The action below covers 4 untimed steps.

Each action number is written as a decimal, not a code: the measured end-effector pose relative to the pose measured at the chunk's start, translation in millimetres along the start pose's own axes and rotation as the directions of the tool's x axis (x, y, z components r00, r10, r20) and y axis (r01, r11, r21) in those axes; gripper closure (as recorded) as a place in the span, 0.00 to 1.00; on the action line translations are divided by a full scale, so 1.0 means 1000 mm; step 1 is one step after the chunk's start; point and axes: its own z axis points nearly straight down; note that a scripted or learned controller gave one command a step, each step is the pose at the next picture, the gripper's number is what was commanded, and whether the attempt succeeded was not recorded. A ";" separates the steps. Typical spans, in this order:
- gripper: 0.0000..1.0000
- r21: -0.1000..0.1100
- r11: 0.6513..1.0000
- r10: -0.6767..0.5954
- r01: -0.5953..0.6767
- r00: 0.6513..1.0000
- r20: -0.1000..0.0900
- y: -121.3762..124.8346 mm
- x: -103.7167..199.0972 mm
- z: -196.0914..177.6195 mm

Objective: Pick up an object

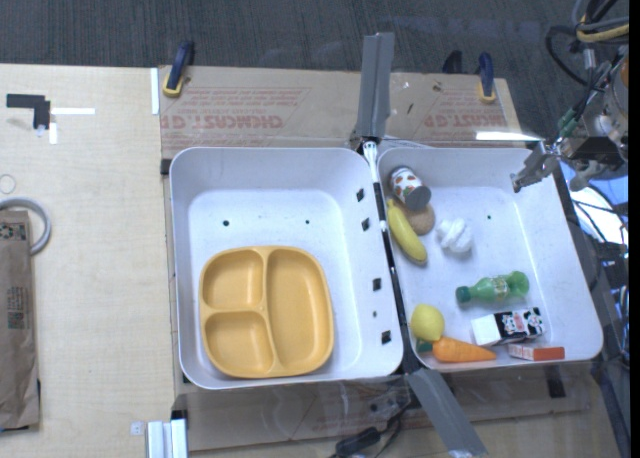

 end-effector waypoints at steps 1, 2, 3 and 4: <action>0.00 -0.001 0.997 -0.079 0.079 0.997 0.001 0.055 -0.032 0.079; 0.00 -0.005 0.948 -0.319 0.319 0.948 0.003 0.086 -0.053 0.129; 0.00 -0.004 0.791 -0.612 0.612 0.791 0.004 0.087 -0.033 0.140; 0.00 -0.004 0.681 -0.732 0.732 0.681 0.004 0.079 0.041 0.193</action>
